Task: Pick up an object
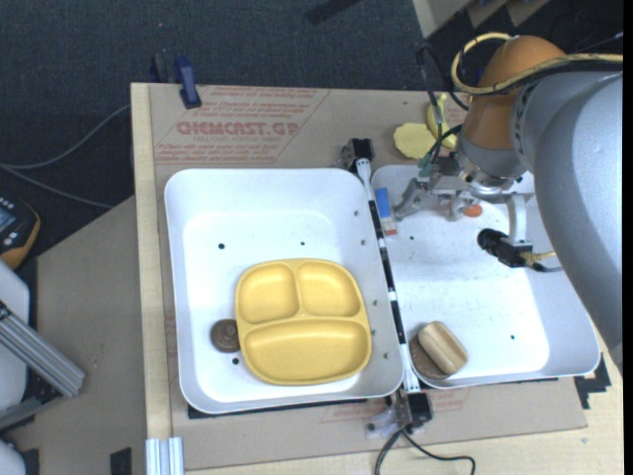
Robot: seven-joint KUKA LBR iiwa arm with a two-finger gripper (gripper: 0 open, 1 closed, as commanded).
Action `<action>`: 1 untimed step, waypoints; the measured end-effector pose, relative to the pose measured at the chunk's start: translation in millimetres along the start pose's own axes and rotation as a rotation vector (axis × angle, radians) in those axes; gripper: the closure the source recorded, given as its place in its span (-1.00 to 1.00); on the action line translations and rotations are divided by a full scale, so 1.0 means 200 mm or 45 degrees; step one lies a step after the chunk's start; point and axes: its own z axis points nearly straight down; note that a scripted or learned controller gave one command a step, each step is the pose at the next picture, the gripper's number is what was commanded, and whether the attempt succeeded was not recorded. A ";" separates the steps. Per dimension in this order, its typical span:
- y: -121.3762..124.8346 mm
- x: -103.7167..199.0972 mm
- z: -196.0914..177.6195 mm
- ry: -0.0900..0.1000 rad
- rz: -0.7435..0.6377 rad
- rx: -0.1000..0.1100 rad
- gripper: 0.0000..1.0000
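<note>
My gripper (432,198) hangs low over the far left part of the right bin (495,315), under the orange-banded wrist. A small orange thing (473,209) peeks out right beside it; whether it is touched I cannot tell. A blue and white pen-like thing (382,212) lies along the rim between the bins, just left of the gripper. A tan wooden cylinder (441,348) rests on a brown disc in the right bin's near left corner. In the left bin (198,226) lies a yellow divided plate (300,320), with a small brown round thing (226,335) at its left edge.
A yellow lump (413,139) sits on the bench behind the right bin. The grey arm covers the right bin's far right side. A blue clip (186,82) stands at the cardboard's far left corner. Bare white floor lies mid right bin.
</note>
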 end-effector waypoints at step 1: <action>0.00 -0.22 -0.01 -0.002 0.005 -0.010 -1.00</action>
